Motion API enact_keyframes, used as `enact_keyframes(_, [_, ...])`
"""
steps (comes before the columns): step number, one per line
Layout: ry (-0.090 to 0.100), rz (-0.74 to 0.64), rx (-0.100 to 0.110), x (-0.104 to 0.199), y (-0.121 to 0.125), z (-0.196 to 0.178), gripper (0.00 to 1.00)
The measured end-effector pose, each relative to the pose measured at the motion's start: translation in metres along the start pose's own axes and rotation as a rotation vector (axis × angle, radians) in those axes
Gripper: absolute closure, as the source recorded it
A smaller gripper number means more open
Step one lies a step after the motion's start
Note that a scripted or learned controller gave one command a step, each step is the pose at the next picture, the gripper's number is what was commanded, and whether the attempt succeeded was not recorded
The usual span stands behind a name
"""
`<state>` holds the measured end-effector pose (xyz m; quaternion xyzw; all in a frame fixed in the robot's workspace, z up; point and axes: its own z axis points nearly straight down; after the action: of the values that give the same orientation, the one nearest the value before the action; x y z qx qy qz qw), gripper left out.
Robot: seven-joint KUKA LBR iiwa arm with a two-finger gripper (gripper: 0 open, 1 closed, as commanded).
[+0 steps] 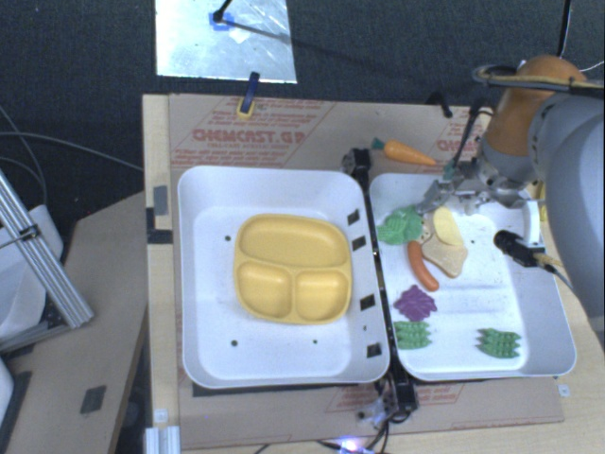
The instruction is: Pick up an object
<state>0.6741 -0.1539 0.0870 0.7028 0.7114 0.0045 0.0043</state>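
Toy food is lying clustered at the near-left part of the right bin (544,334), and the gripper (452,189) is hovering just over the top of that cluster, above a pale yellow piece (444,226) that looks like a potato or lemon slice. Whether the gripper is apart or together I cannot tell; the view is too small and the metal parts are blurring into one another, and nothing is showing between them.

The pale yellow piece is probably light, hollow, stiff plastic with a smooth and rather slippery skin, so I would judge a hold across its narrow width safer than one along its length. It is resting on a tan slice of bread (450,256), which is touching an orange sausage-like piece (423,266) on the side away from the arm. A green lettuce leaf (401,226) is lying just beside the yellow piece, close enough to be nudged or caught.

Further from the gripper, a purple piece (415,302) and two green pieces (411,334) (498,342) are lying apart. A carrot (408,152) is sitting outside the bin on the table (284,132). The left bin (203,348) is holding a yellow divided tray (291,266).
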Motion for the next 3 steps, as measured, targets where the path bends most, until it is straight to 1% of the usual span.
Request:
enact_keyframes(1, [-0.006,0.013,0.004,0.041,-0.064,-0.002,0.00])
enact_keyframes(2, [-0.005,0.010,-0.001,0.041,-0.060,-0.013,1.00])
enact_keyframes(3, [-0.004,0.012,-0.003,0.057,-0.104,-0.003,1.00])
